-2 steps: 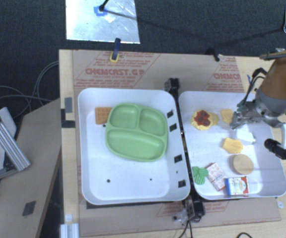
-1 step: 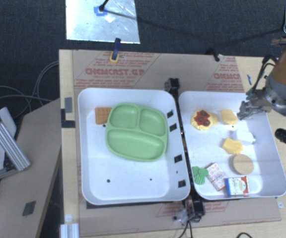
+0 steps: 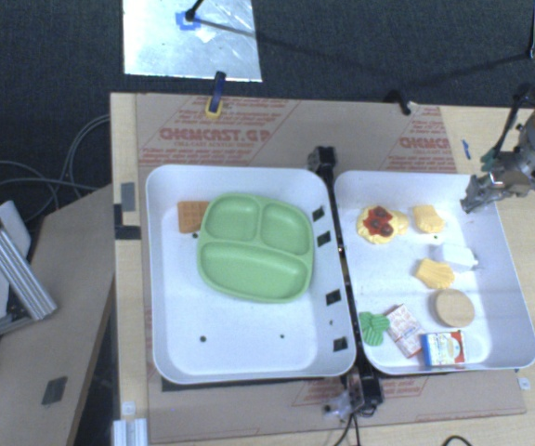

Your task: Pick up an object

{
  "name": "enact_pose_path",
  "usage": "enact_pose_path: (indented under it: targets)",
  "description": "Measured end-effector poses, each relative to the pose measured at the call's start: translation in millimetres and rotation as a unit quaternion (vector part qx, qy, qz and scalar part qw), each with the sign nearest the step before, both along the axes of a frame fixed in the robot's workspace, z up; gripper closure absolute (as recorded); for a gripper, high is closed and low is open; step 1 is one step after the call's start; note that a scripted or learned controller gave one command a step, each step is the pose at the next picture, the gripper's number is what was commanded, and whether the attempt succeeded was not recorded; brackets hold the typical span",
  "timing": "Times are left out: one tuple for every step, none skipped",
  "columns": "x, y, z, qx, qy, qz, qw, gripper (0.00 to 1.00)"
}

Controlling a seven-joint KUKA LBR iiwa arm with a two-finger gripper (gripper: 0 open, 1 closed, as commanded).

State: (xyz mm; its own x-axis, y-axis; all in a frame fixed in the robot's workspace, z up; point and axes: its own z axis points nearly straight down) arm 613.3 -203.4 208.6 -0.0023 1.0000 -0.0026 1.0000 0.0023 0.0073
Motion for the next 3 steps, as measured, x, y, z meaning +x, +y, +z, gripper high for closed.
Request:
enact_pose_path:
  targets:
    - [1,0,17,0.0006,0.001,0.001,1.0,1.0]
    - [-20,47,9,0.0022,0.004,0.003,1.0,1.0]
    - [-48,97,4,0.0024,0.004,0.003,1.0,1.0]
